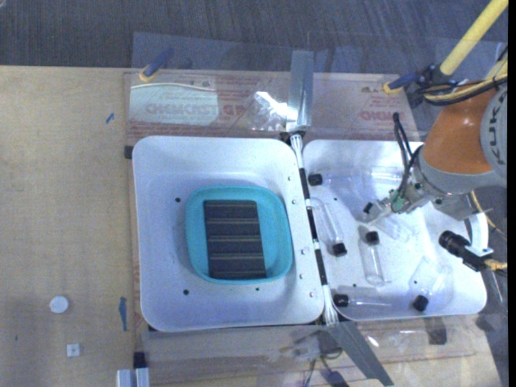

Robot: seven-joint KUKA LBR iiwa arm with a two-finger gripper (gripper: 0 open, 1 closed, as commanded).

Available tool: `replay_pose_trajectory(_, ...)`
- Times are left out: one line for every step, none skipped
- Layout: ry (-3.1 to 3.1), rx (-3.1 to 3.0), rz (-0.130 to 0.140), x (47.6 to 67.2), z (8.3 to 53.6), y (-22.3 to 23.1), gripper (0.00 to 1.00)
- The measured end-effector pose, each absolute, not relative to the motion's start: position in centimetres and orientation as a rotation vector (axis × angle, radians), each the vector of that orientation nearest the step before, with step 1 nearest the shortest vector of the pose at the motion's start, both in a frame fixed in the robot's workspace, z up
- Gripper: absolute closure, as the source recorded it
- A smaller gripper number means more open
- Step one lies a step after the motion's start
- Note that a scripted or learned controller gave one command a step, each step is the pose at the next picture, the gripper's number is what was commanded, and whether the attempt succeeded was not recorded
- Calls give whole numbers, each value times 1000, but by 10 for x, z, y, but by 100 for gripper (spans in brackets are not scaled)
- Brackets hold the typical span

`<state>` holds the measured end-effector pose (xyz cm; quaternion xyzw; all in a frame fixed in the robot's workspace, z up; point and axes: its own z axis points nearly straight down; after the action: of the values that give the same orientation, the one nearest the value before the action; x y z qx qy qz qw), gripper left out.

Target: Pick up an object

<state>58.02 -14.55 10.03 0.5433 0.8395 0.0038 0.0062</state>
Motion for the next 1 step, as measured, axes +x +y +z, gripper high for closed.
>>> replay_pose_trajectory(2627, 1700, 12, 580, 100, -146, 0)
